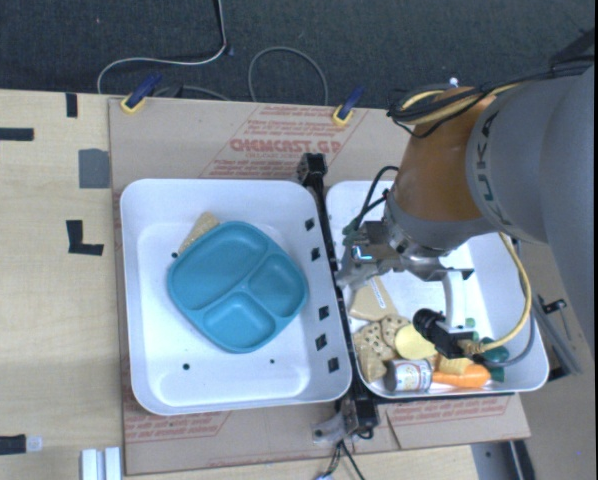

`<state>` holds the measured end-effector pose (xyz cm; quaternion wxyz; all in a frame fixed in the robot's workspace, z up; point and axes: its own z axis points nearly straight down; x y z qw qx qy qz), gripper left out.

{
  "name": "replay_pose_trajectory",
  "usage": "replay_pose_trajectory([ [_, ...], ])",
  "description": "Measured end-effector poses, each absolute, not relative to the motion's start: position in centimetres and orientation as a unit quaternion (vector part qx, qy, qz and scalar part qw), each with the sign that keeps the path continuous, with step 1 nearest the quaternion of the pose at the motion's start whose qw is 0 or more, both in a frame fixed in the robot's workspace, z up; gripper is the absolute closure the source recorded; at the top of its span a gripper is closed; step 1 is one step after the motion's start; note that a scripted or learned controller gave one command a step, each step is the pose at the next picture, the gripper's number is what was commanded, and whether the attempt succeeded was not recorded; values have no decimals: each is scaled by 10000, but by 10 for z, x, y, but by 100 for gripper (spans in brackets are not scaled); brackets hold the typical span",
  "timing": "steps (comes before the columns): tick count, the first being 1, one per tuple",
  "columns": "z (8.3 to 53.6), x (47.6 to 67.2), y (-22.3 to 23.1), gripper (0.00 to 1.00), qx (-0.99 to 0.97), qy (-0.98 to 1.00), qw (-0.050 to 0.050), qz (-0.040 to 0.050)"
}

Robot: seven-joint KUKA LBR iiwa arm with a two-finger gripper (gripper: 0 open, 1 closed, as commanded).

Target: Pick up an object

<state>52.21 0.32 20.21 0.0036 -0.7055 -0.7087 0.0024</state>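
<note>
Hand (pixel 364 256) of the grey and orange arm (pixel 449 178) hangs low over the left side of the right bin (pixel 499 278), close to the wall between the two bins. It cannot be told if the hand is open or closed, and nothing can be seen in it. Just below the hand lies a pale tan wedge (pixel 374 298). Next to that are a brown cracker with holes (pixel 376 341) and a round yellow thing (pixel 411 343). A small can (pixel 409 375) and an orange carrot (pixel 461 376) lie along the bin's near edge, and a green thing (pixel 495 351) is just beside the carrot. In the left bin (pixel 139 268) sits a blue plate with three parts (pixel 239 283). A tan piece (pixel 201 230) peeks out from under its top edge. Both bins rest on a brown cardboard sheet (pixel 279 143) on the tabletop (pixel 39 318).
</note>
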Motion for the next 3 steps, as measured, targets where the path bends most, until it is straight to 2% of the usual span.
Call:
replay_pose_trajectory([
  [1,254,529,22,100,-7058,-7084,-5,-10],
  [2,256,536,-25,100,-7076,-7066,1,6],
  [3,221,561,25,100,-7054,-7088,11,12],
])
